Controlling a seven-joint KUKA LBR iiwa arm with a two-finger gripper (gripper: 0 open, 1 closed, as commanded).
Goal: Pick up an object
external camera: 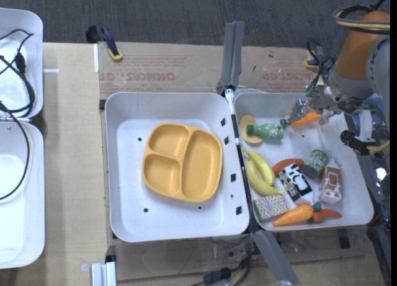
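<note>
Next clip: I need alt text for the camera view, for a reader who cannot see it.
From the right, a grey and orange robot arm reaches over the right white bin, its gripper at a small orange carrot near the far wall. That bin also holds a green bottle, bananas and a bigger carrot; the left bin holds a yellow divided plate.

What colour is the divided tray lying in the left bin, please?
The divided tray is yellow-orange, plain and unpatterned, seen clearly in the camera view.
</note>
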